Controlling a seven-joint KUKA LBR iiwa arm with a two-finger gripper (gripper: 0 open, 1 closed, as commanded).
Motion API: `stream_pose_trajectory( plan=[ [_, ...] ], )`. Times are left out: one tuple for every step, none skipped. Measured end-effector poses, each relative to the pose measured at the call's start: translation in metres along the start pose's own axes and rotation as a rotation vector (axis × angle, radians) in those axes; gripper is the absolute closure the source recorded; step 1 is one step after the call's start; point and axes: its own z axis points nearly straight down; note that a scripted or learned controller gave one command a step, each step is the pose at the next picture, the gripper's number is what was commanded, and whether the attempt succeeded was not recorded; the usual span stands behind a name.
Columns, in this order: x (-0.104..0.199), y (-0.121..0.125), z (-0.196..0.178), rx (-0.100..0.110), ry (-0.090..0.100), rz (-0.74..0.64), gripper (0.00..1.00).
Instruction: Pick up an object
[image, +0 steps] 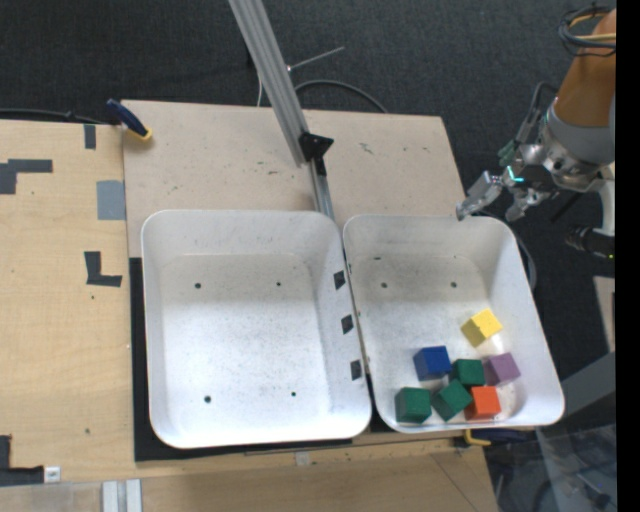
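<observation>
Matte cubes (455, 378) clustered in glossy white right bin (400, 250); end effector (497, 197) above rim, fingers apart, nothing held.

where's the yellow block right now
The yellow block lies in the right bin, near its right wall, apart from and above the cluster of other blocks, just up-left of the purple block.

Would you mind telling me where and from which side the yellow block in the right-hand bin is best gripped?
Probably from straight above, closing on two opposite side faces of the yellow block. It sits apart from the blue block and purple block, so its sides look free, though it lies near the right bin's right wall. It sits turned in the view, so the end effector would likely need rotating to match.
</observation>
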Motion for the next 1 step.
stream_pose_trajectory(
  plan=[
    [-0.0001, 0.0008, -0.0032, -0.004, -0.002, -0.001, 0.0]
  ],
)
